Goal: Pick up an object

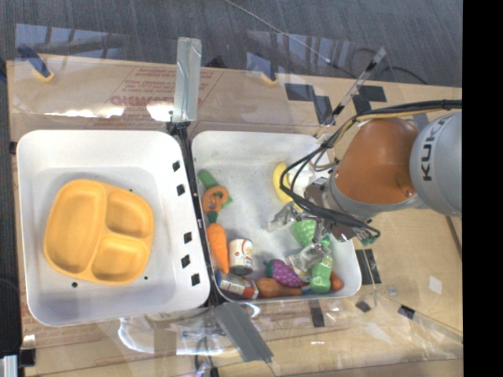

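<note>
My gripper [301, 232] hangs low in the right bin [251, 151], under the orange wrist band. It sits right over a green toy [303, 229] near the bin's right wall. A second green piece [321, 273] lies just below it by the front right corner. Purple grapes [284, 272] rest to the left of that piece. A yellow fruit [280, 177] shows just above the gripper, partly hidden by cables. The arm hides part of the bin's right side.
Along the right bin's left wall lie a green-and-orange toy [214, 197], a carrot [216, 246], a small can [241, 255] and a red item [238, 289]. The left bin [31, 163] holds a yellow divided plate [98, 230].
</note>
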{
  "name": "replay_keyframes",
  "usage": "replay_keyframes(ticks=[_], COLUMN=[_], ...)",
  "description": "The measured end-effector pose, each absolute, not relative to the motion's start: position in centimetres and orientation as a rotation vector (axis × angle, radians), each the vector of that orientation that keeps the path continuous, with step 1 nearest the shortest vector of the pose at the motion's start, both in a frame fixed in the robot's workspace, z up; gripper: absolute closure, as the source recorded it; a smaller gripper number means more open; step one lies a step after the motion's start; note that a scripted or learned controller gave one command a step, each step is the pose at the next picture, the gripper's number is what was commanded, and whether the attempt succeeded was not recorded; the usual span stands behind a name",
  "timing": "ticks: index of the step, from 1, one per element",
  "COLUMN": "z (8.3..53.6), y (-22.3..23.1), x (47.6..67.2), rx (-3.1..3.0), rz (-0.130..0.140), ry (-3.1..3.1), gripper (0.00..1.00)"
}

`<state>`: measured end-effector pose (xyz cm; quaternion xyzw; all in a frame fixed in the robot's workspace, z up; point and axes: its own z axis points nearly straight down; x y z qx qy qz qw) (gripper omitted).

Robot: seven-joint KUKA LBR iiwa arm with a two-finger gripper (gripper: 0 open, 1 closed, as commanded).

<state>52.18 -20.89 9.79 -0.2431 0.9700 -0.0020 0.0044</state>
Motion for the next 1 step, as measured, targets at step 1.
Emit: replay_keyframes(ticks=[1], z=[9.80], y=[-20.86], x=[52.18], rx=[-0.764], rz=[-0.007], ry=[3.038], gripper=[0.00])
